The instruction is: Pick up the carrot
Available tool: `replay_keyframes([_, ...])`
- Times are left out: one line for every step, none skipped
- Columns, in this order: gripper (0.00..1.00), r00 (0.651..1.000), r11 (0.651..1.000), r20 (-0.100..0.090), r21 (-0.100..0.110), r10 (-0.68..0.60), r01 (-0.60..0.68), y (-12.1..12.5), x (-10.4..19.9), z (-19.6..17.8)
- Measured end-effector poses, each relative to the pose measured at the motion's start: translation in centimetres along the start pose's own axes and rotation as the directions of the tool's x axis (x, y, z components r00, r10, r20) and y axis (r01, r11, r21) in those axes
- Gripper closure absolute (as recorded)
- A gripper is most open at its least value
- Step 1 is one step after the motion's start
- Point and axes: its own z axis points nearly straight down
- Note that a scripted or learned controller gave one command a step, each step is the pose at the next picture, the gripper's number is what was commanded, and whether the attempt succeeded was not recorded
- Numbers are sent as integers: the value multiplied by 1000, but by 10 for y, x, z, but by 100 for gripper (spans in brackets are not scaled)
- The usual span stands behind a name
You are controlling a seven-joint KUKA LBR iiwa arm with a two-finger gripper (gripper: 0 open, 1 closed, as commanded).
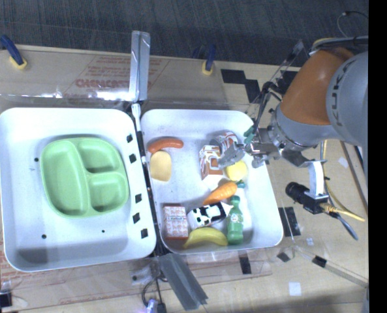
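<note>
The carrot (220, 192) lies in the right bin (180, 117), a little toward that bin's right wall and just above its front row of goods. It rests at a slant, thick end up and to the right, tip pointing down-left toward the black-and-white cow toy (203, 215). A yellow lemon (237, 171) sits just beside its thick end, and a green bottle (235, 222) stands close below, so the carrot is hemmed in on two sides and is freest along its middle.

The gripper (235, 154) hangs over the right bin's upper right part, above the lemon and beside the red-and-white carton (211, 160). It is up-right of the carrot and apart from it. The view is too blurred there to tell whether the jaws are open or closed; nothing can be seen between them.

Further off in the same bin are a sausage (165, 143), a pale yellow piece (160, 166), a snack box (174, 220) and a banana (205, 238) at the front wall. The left bin (17, 240) holds a green divided tray (84, 176).

The pick looks not yet begun. The next move probably calls for a shift toward the bin's front and a descent across the carrot's middle, clear of the lemon.
</note>
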Motion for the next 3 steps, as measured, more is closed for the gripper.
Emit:
replay_keyframes([0, 997, 997, 1, 0, -76, 76, -25, 44, 78])
replay_keyframes([0, 991, 991, 1, -6, -135, 135, -64, 3, 125])
replay_keyframes([100, 990, 990, 1, -1, -141, 141, -64, 3, 119])
